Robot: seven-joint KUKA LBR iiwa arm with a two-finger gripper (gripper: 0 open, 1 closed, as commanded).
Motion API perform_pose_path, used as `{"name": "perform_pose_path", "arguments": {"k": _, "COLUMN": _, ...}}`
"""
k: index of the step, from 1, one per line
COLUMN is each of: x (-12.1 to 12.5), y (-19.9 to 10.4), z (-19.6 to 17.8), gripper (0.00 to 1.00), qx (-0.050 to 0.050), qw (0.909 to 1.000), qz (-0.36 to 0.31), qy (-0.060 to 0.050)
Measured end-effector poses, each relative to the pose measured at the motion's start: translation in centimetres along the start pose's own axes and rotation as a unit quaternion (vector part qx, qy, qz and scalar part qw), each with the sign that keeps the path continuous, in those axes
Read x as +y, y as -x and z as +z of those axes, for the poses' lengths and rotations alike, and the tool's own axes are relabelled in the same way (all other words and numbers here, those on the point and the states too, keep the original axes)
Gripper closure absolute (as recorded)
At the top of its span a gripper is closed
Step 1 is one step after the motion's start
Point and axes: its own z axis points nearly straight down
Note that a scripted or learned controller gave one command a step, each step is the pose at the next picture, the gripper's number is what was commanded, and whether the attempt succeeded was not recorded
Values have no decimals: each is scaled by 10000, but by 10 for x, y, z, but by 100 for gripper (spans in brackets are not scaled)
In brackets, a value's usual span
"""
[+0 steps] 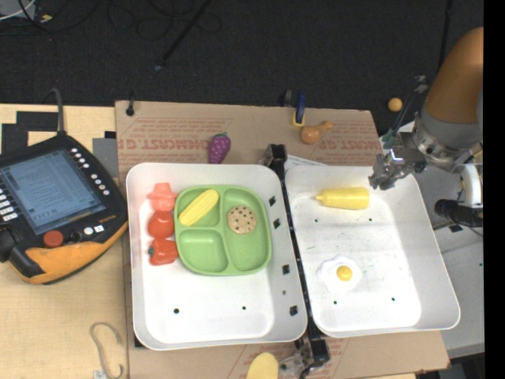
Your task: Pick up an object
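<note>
A yellow mustard bottle (345,199) lies on its side near the back of the right bin (426,243). A fried egg toy (341,273) rests in the middle of that bin. My gripper (384,174) hangs over the bin's back right corner, just right of the bottle's flat end and a little above it. Nothing shows between its fingers. In the left bin (205,306) a green divided plate (224,229) carries a corn cob (196,206) and a cookie (241,220). Red and pink toy pieces (161,223) sit left of the plate.
A purple grape toy (219,147) and an orange pear-like toy (313,132) lie on the cardboard behind the bins. A yellow object (263,365) sits at the front edge. A teach pendant (55,204) lies at the left of the bench.
</note>
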Motion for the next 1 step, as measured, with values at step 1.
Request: {"name": "perform_pose_path", "arguments": {"k": 1, "x": -29, "y": -46, "z": -2, "gripper": 100, "qx": 12, "qw": 10000, "qz": -21, "qy": -30}}
